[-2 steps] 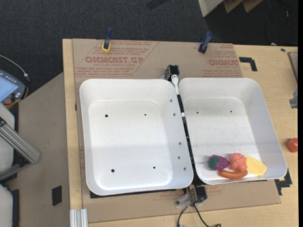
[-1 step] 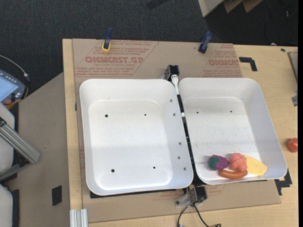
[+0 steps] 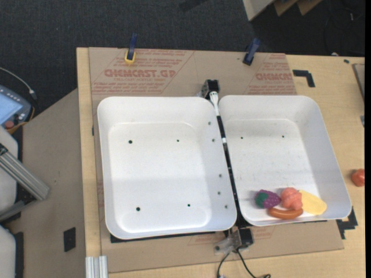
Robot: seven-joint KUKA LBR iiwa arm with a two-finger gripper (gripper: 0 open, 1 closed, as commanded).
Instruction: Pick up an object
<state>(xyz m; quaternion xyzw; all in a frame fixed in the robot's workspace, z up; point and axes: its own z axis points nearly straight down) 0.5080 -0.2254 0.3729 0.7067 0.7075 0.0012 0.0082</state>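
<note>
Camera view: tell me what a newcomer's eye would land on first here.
The eye goes first to the two white bins side by side on the bench, the left bin and the right bin. Next comes the bright cluster in the right bin's near corner: a purple piece, a pink-orange piece, a yellow piece and an orange sausage-like piece, bunched together.

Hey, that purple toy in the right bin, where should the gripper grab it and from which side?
Likely straight down from above, closing across the purple toy's near and far sides. It is small and lumpy, and its left side faces open bin floor, while the pink toy and the orange sausage-shaped piece crowd its right, so fingers placed left-right would probably bump them.
</note>
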